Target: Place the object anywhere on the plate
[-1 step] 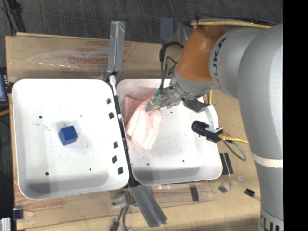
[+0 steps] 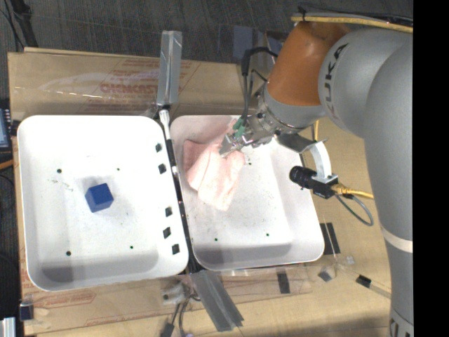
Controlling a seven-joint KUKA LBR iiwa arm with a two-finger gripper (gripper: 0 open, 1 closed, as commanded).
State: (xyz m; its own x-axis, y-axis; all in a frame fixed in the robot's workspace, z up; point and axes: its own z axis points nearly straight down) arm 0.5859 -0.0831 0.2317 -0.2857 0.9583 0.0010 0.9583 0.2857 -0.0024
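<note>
A small blue cube (image 2: 99,196) lies alone on the floor of the left bin (image 2: 42,153), left of its centre. A pale pink plate (image 2: 214,174) sits in the upper left part of the right bin (image 2: 280,223), and it looks tilted or uneven. My gripper (image 2: 233,144) hangs over the plate's upper right edge, right at or touching the pink surface. It is far from the blue cube, and I see nothing blue at its tip.
The grey arm with its orange band (image 2: 302,62) fills the upper right above the right bin. A black cable fitting (image 2: 309,177) with an orange lead juts over that bin's right side. A divider with black clips (image 2: 170,188) separates the bins.
</note>
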